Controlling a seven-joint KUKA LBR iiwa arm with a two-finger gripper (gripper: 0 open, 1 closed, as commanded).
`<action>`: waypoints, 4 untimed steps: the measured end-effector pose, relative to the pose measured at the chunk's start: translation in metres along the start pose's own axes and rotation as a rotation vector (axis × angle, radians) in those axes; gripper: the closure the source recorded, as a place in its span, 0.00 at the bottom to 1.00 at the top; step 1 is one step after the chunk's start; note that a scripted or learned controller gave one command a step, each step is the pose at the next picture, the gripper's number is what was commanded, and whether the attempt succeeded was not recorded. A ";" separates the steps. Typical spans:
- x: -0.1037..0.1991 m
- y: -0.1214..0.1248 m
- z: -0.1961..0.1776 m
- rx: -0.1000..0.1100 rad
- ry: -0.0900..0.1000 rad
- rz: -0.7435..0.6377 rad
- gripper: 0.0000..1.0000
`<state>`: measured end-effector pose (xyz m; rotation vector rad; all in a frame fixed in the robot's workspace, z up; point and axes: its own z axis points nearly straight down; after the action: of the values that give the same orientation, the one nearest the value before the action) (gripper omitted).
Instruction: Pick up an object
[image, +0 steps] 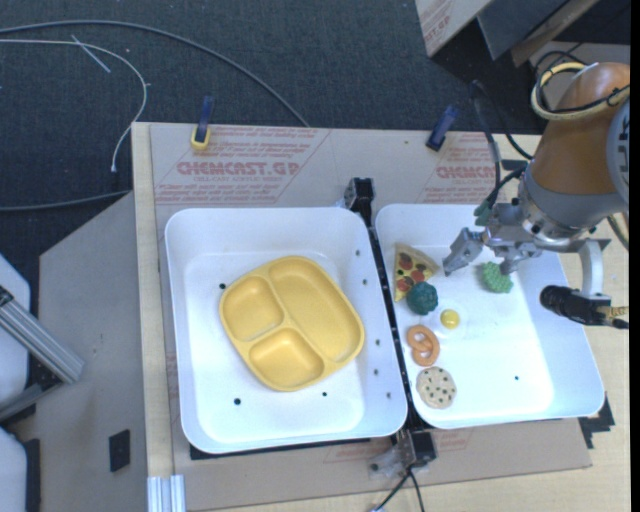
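- We are viewing a bench (250, 165) carrying two shallow white bins side by side — the left bin (190, 300) and the right bin (520, 360).
- We are seeing the arm (580, 140) reaching in from the right, hanging over the far part of the right bin.
- We are noting a yellow divided tray (290, 322) lying in the middle of the left bin, well apart from the gripper.
- We are locating the gripper (485, 258) above the far end of the right bin; its fingers are standing spread, and nothing is showing between them.
- We are treating the light green piece (497, 278) as the likeliest target — it is lying just below the gripper, toward the near-right side of the fingertips, compact with no clear long axis.
- We are listing the remaining small items in the right bin, running from the far left toward the near edge: a pizza slice (411, 268), a dark green piece (422, 297), a pretzel (423, 345), a cookie (436, 387) and a small yellow piece (449, 319).
- We are judging that the coming move is calling for a short shift toward the light green piece, then a straight descent.
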<state>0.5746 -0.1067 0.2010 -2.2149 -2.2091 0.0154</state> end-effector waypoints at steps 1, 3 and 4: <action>0.000 0.003 -0.008 -0.015 -0.001 -0.003 0.00; 0.001 0.003 0.088 -0.022 0.003 -0.002 0.00; 0.001 0.008 0.089 -0.035 -0.001 -0.003 0.00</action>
<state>0.5809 -0.1051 0.1120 -2.2296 -2.2306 -0.0221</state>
